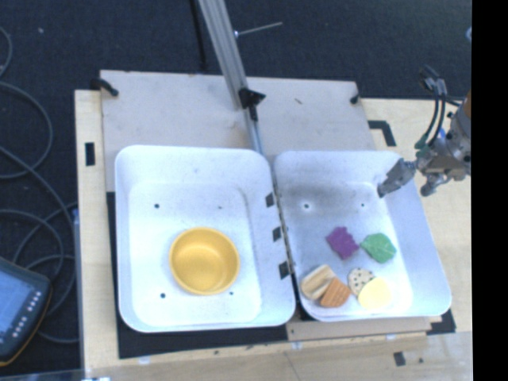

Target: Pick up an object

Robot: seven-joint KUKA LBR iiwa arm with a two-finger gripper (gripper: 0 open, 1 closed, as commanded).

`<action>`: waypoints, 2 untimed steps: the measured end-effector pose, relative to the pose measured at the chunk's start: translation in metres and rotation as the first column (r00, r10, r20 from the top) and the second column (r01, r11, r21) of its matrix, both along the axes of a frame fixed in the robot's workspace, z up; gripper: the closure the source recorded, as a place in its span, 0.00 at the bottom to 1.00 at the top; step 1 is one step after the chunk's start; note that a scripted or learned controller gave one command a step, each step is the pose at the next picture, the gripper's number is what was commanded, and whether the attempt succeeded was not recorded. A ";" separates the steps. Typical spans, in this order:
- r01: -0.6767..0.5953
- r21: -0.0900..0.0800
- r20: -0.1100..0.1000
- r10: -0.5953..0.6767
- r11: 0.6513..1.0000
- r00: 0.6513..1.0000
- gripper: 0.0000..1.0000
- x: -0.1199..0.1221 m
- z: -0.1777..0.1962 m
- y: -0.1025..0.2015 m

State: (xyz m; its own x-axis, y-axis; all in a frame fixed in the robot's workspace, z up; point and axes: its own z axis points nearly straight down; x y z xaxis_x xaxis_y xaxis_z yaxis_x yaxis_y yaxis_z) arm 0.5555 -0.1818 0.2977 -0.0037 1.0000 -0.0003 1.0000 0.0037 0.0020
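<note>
Purple block (342, 242) apart from open, empty claw (413, 179)

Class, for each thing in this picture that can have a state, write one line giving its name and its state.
yellow bowl: upright, in the left bin.
purple block: loose in the right bin.
green piece: loose, beside the purple block.
yellow round piece: lying near the front rim.
end effector: open, above the right bin's far right corner, holding nothing.

The gripper (413, 179) hangs at the end of the wrist, its two fingers (394, 179) spread apart with nothing between them, tips angled down-left.
</note>
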 end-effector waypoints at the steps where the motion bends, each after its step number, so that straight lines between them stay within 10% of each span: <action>1: 0.000 0.001 0.000 0.000 1.000 1.000 0.00 0.000 0.000 0.000; 2: 0.005 -0.002 -0.005 -0.005 1.000 1.000 0.00 0.000 -0.043 -0.006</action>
